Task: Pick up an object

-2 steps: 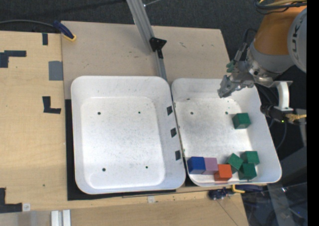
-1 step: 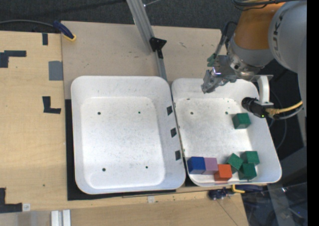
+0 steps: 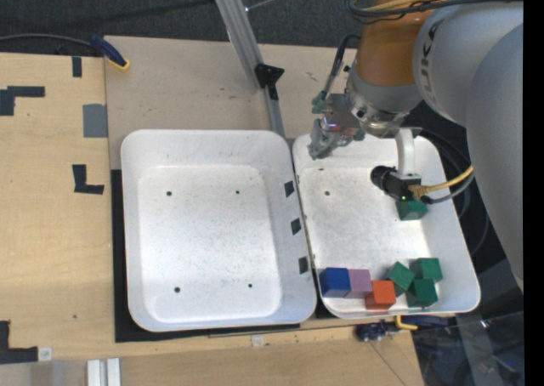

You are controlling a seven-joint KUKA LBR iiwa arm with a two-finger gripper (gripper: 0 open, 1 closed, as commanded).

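My gripper [image 3: 324,144] hangs over the far left corner of the right bin [image 3: 357,206], close to the rim shared with the left bin. Nothing shows in it. A small green block [image 3: 412,209] lies on the right side of the right bin, just below a black fitting on the arm. Along the near edge of that bin sit a blue cube [image 3: 335,280], a purple cube [image 3: 359,280], an orange cube [image 3: 382,292] and three green blocks [image 3: 422,291]. All of these lie well away from the gripper, toward the near side.
The left bin [image 3: 204,223] stands beside the right one. A slanted metal bar [image 3: 246,36] with a black clamp runs down to the bins' far junction. A yellow-and-blue cable [image 3: 110,51] lies at the bench's far left. The arm's bulk covers the right bin's far right.
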